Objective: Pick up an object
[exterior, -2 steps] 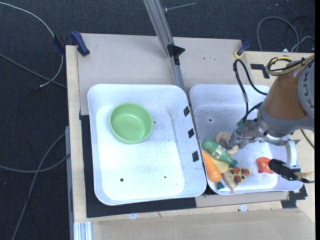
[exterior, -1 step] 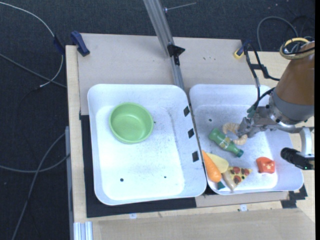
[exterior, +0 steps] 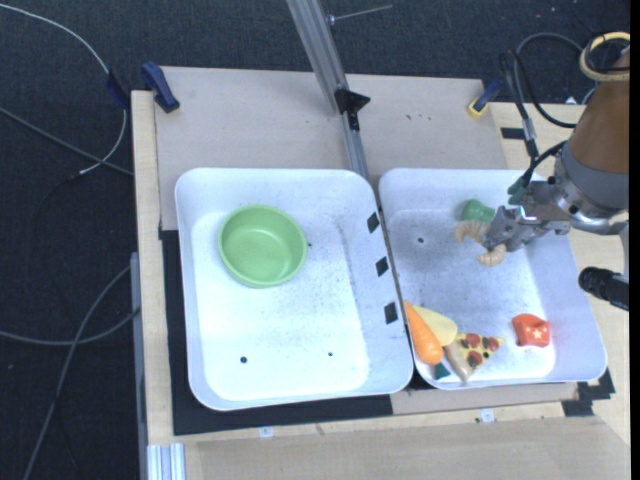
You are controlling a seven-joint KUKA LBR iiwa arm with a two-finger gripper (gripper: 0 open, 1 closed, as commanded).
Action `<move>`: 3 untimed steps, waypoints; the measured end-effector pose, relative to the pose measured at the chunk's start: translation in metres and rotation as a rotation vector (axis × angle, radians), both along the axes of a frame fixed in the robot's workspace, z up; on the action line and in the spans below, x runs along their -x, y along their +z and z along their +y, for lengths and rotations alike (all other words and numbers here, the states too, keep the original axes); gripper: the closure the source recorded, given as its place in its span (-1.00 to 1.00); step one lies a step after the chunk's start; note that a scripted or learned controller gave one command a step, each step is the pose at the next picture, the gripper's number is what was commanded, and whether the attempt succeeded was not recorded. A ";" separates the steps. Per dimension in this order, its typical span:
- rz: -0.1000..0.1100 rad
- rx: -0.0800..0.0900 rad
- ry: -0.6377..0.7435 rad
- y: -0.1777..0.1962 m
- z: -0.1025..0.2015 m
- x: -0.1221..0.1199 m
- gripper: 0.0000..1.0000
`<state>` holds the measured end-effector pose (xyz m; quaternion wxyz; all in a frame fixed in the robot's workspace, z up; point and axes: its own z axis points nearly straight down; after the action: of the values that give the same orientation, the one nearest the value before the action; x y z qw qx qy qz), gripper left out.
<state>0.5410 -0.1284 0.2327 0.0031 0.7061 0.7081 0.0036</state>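
My gripper [exterior: 497,238] reaches in from the right and hangs low in the right bin [exterior: 560,368], at its upper middle. Directly under and beside its fingertips lies a small tan object [exterior: 478,240], partly hidden by the gripper. A green object [exterior: 476,209] sits just up and left of it. Along the bin's front edge lie an orange carrot [exterior: 424,338], a yellow piece [exterior: 440,321], a pizza slice toy [exterior: 472,351] and a red object [exterior: 531,330]. Nothing is visibly lifted between the fingers.
The left bin [exterior: 200,368] holds a green bowl [exterior: 262,245] in its upper left part. A slanted metal pole [exterior: 322,48] runs down to the gap between the bins. Blue clamps [exterior: 158,85] and cables sit at the bench edges.
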 end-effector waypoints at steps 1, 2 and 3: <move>0.003 0.001 0.000 0.026 0.000 -0.001 1.00; 0.016 -0.007 0.004 0.032 0.058 0.009 1.00; 0.021 -0.005 0.003 0.019 0.110 0.008 1.00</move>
<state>0.5333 -0.0187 0.2515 -0.0062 0.7050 0.7092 -0.0021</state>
